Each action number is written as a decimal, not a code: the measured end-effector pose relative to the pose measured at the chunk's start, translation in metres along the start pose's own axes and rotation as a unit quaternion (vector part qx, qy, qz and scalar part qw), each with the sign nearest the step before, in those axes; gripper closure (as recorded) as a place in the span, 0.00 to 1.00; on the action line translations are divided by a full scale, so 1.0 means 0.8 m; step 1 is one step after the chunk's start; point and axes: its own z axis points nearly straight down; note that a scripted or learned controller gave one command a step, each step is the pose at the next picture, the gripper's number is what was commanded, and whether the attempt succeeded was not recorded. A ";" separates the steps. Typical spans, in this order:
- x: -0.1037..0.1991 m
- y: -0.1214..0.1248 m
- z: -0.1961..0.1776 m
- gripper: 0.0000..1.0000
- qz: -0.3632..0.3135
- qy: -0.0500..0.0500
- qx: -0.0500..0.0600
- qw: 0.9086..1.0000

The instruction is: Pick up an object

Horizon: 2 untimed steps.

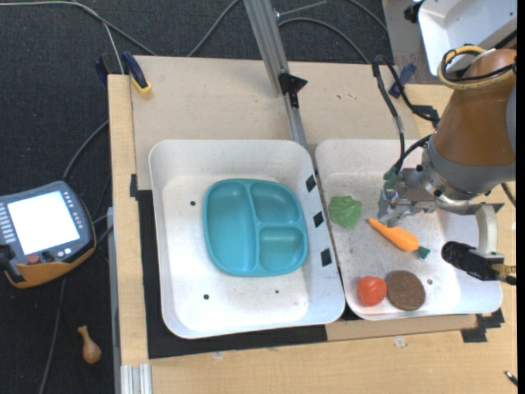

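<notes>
The bench carries 2 shallow white bins side by side. The left bin (176,302) holds a teal divided plate (255,226) with 3 compartments, lying flat near the bin's middle. The right bin (361,158) holds 4 toy foods: a green lettuce-like piece (345,211) near its left wall, an orange carrot (394,235) lying at a slant toward the centre, and — near the front edge — a red tomato (372,290) touching a round brown patty (405,290) on its right.

The grey arm with its orange band comes in from the right and hangs over the right bin. Its gripper (394,208) sits just above the carrot's thin end — nothing is visibly between the tips. Whether it is open or closed I cannot tell from this angle.
</notes>
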 end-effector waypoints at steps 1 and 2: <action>0.063 -0.004 0.014 1.00 0.000 0.000 0.000 1.000; 0.123 -0.001 0.007 1.00 0.000 -0.001 -0.002 1.000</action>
